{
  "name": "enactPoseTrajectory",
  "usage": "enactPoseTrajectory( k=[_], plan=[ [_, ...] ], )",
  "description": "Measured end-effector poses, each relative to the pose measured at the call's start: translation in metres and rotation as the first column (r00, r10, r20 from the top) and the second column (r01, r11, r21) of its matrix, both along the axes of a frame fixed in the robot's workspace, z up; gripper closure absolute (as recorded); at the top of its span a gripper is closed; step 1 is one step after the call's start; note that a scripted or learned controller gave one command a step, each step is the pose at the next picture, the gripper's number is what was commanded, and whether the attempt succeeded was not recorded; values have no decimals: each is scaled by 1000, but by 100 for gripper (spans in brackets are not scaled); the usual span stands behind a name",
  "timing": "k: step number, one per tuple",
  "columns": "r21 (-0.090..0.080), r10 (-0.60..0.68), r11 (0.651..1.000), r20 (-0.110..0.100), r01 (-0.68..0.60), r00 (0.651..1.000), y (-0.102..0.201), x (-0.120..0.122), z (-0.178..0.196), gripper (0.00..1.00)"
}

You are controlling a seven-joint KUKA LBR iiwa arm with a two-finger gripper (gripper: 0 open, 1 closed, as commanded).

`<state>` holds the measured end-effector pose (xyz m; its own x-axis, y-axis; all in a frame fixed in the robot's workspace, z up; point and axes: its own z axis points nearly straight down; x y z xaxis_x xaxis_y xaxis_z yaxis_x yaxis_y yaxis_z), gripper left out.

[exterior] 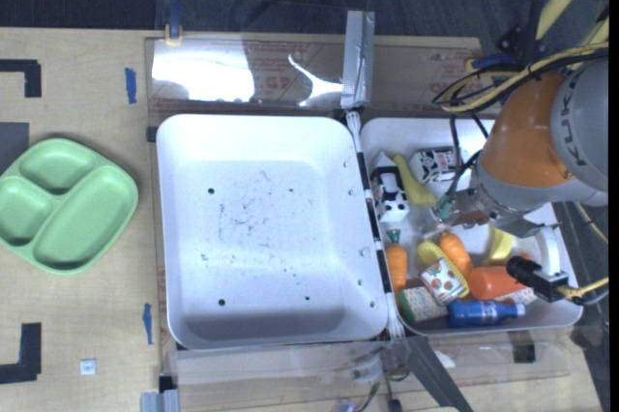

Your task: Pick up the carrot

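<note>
While the carrot (pixel 397 267) is lying against the right bin's (pixel 542 321) left wall, I'm guessing it's light, stiff, slick plastic; mid-body grab. Can't tell the hand's state.

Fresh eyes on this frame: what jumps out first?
The grey arm with its orange band looms over the right bin, which is crammed with toy groceries: a carrot at its left wall, a blue bottle along the near edge. The left bin is bare white, and a green divided plate sits far left on the bench.
</note>
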<state>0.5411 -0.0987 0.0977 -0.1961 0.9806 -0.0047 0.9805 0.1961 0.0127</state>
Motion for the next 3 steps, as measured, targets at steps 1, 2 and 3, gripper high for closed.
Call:
enactPoseTrajectory(
  k=[1,2,3],
  plan=[
    [0,0,1000,0,0,1000,0,0,0,0],
    [1,-7,1000,-3,7,1000,-21,-44,-10,0],
    [0,-10,1000,1,10,1000,-22,-43,0,100]
  ],
)
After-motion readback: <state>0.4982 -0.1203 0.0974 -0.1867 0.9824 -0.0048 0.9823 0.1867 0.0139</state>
